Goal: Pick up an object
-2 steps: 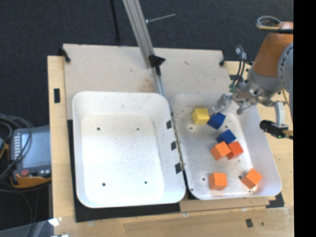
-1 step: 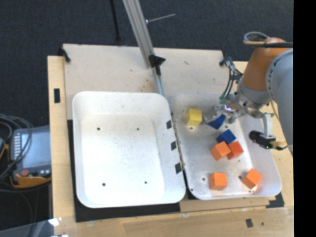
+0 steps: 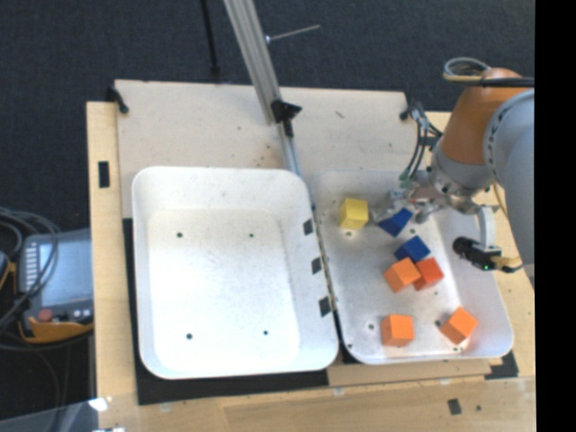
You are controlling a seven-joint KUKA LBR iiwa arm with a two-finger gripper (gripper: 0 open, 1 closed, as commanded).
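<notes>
**Arm low over the right bin, by a blue block**

The counter [image 3: 103, 241] carries two white bins. The left bin [image 3: 225, 268] sits beside the right bin [image 3: 360, 268], which holds the blocks. The arm [image 3: 486, 138] reaches in from the right, its jaws [image 3: 405, 207] down at the bin's upper part, just beside a blue block [image 3: 394, 222]; whether the jaws are open or closed cannot be told. A yellow block [image 3: 355, 213] lies to the left. Another blue block [image 3: 413, 247] touches two orange blocks [image 3: 402, 274] [image 3: 429, 272]; two more orange blocks [image 3: 397, 329] [image 3: 460, 324] lie near the front edge.
</notes>
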